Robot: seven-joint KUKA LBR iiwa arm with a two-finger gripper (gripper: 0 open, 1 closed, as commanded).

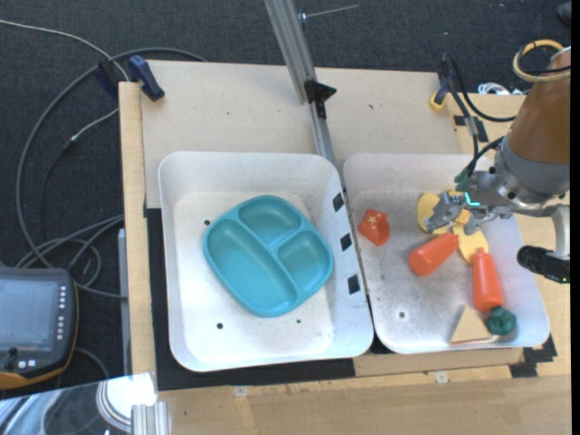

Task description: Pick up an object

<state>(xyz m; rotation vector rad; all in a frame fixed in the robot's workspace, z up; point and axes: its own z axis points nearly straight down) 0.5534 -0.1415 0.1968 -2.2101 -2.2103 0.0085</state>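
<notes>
- Orange cylinder [433,254] lies in the right bin [399,320], just below-left of the claw [456,208], its long axis slanting up toward it.
- Whether the claw is apart or together, I cannot tell.
- Carrot [488,281] lies close by, below the claw.

Right bin crowded at its right side, open at its left.
Toys cluster by the right bin's [399,332] right edge; the red block [373,227] stands alone; bare floor along its near-left corner.
</notes>
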